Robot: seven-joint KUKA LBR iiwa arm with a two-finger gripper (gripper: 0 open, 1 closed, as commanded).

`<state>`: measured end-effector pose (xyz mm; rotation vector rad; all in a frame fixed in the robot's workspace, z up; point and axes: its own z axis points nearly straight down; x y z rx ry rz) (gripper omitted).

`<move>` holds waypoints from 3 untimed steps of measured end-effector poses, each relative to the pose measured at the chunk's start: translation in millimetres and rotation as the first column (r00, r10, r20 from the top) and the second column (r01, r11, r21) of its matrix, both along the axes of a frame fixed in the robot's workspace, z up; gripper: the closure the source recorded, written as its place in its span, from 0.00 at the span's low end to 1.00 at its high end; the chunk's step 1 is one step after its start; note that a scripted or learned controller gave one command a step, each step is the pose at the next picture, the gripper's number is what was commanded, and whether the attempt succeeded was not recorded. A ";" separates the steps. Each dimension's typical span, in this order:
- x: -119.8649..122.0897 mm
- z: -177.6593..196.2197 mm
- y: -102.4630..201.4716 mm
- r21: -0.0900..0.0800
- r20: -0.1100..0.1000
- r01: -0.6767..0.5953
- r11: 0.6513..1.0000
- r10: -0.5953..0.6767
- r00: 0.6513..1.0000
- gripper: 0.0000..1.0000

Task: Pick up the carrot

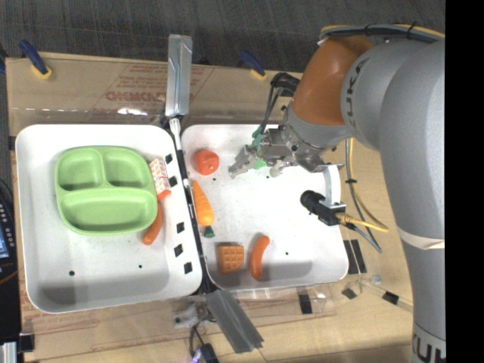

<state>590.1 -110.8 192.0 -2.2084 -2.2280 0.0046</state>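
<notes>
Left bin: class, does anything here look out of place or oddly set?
Yes. An orange sausage-like piece leans against the green tray at its lower right corner, and a small patterned packet sits wedged between the tray and the bin's right wall, instead of lying in a compartment.

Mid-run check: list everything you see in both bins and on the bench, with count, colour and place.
Bins: 2, white, side by side on the bench.
Tray: 1, green, three compartments, left bin.
Packet: 1, white with red print, left bin, at the tray's right edge.
Sausage: 1, orange-red, left bin, below the tray's right corner.
Tomato: 1, red-orange, right bin, upper left.
Carrot: 1, orange, right bin, along the left wall.
Waffle: 1, tan, right bin, near the front wall.
Second sausage: 1, orange-red, right of the waffle.
Clamps: 2, blue, bench's far edge.
Arm: 1, grey with orange band.
Gripper: over the right bin, right of the tomato, apart from the carrot.
</notes>
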 end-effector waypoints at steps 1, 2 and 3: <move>0.0 0.0 0.0 0.000 0.000 0.000 1.000 0.000 1.000 0.00; 0.0 0.0 0.0 0.000 0.000 0.000 1.000 0.000 1.000 0.00; 0.0 0.0 0.0 0.000 0.000 0.000 1.000 0.000 1.000 0.00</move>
